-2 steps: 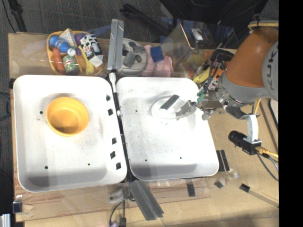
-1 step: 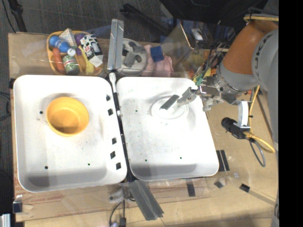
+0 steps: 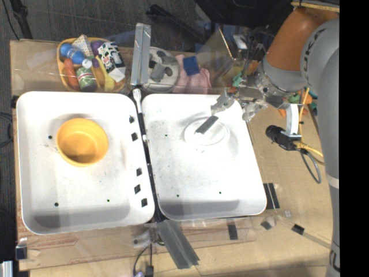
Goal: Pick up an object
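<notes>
**White plate under the hand: how you should take it**

White on white is your problem: the only thing in the right bin (image 3: 173, 203) is a pale round plate (image 3: 207, 136), lying flat on the floor just below the hand (image 3: 233, 109) and a little toward the bin's middle from it. One grey finger (image 3: 206, 124) slants down over the plate's centre, and a second juts out on the far side of the wrist, so the hand reads as spread apart with nothing between its fingers. Whether the low finger touches the plate or hangs just above it cannot be told from this angle.

A flat disc gives you little to pinch, so judge the approach on that. Aim for the rim, not the middle: put one finger outside the edge and one inside, then close. The rim nearest the hand, on the side toward the bin's back wall, looks the shortest reach. Come down straight and slowly, since a skewed touch may just slide the plate across the smooth floor. Lift only once you see the rim caught between the fingers.

Well away from the hand, across the divider, a yellow bowl (image 3: 83, 140) sits in the left bin (image 3: 34, 212); its raised wall looks the easier grip if the plate slips.
</notes>
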`<state>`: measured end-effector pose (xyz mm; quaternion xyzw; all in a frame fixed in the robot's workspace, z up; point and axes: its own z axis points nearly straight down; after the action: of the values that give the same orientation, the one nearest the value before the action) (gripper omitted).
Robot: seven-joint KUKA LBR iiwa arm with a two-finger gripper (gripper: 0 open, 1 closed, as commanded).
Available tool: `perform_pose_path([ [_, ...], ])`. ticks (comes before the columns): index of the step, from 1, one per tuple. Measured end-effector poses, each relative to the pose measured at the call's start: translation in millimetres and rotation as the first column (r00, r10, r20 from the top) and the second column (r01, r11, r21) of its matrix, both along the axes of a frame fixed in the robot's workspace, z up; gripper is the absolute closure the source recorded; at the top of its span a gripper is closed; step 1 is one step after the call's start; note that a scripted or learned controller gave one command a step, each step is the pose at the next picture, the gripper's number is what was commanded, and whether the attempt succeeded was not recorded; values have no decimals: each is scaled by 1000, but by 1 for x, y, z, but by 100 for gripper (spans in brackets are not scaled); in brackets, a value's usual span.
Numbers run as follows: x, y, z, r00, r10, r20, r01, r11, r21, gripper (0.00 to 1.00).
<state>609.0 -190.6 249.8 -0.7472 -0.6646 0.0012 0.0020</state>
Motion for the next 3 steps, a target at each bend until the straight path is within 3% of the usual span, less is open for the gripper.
perform_pose_path([
  [1, 22, -9, 2, 1000, -3, 0, 3, 1000, -1, 0],
  [2, 24, 1, 1, 999, 41, -3, -41, 999, 0, 0],
  [3, 46, -11, 1, 993, 114, 2, -114, 993, -2, 0],
])
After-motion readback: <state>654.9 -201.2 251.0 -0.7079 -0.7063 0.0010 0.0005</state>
